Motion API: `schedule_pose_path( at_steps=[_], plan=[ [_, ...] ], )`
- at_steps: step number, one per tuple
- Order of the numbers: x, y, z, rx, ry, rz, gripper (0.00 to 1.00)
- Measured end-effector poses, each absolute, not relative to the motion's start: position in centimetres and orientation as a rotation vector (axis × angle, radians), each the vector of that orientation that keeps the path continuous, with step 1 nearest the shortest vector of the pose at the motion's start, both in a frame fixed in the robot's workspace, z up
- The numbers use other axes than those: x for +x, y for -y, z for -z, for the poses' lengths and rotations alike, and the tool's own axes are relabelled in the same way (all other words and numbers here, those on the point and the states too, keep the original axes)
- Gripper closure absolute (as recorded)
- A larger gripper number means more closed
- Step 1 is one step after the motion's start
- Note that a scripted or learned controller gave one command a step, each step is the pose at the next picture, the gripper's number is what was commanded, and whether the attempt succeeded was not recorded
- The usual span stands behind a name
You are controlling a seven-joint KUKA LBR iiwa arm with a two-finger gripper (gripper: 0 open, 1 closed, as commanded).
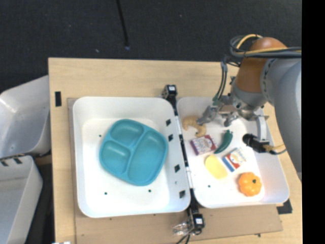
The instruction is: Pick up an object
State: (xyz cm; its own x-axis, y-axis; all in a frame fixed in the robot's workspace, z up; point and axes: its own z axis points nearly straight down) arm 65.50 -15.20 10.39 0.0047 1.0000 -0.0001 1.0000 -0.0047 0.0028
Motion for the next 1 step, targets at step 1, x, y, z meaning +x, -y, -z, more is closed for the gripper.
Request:
schedule_pose_path(
  at_steps=[1],
  plan=[
    [65.82,15.33,-12.02,2.218,-2.207,-0.014,1.00]
  ],
)
